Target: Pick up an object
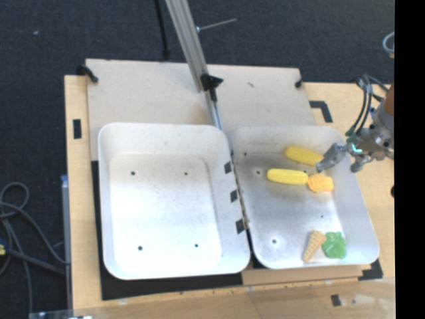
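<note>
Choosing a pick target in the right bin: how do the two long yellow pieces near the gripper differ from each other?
The upper yellow piece is shorter and tilts down to the right; the lower yellow piece is longer and lies nearly level. The upper one lies nearer the bin's far rim and its right end is close to the gripper; the lower one's right end nearly meets an orange-yellow lump. Both are yellow, elongated, and lying flat.

The arm (384, 121) is cut off at the right side, so just its wrist end shows. The tool (342, 155) is small and blurred, and its fingers cannot be told apart. The green object (335, 244) is too blurred to identify. The surface (76, 198) is cut off at the bottom edge.
</note>
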Available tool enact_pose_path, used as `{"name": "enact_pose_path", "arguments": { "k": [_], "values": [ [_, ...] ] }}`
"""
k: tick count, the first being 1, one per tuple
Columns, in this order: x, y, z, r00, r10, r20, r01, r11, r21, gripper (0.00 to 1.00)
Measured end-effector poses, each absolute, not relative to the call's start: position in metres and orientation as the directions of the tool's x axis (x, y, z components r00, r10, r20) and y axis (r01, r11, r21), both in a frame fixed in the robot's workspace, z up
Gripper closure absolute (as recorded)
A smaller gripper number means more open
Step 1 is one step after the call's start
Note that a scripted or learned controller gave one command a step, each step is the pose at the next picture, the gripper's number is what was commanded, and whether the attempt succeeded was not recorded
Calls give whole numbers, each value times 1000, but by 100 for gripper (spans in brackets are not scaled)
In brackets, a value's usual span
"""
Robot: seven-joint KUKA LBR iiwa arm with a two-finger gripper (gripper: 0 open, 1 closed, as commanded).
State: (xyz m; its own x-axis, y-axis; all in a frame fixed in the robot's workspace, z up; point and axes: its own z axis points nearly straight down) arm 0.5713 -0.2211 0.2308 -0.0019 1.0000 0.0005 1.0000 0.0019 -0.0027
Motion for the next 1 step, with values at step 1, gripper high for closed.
{"name": "enact_pose_path", "arguments": {
  "k": [1],
  "values": [
    [572, -221, 234, -4, 1000, -2, 1000, 4, 2, 0]
  ]
}}
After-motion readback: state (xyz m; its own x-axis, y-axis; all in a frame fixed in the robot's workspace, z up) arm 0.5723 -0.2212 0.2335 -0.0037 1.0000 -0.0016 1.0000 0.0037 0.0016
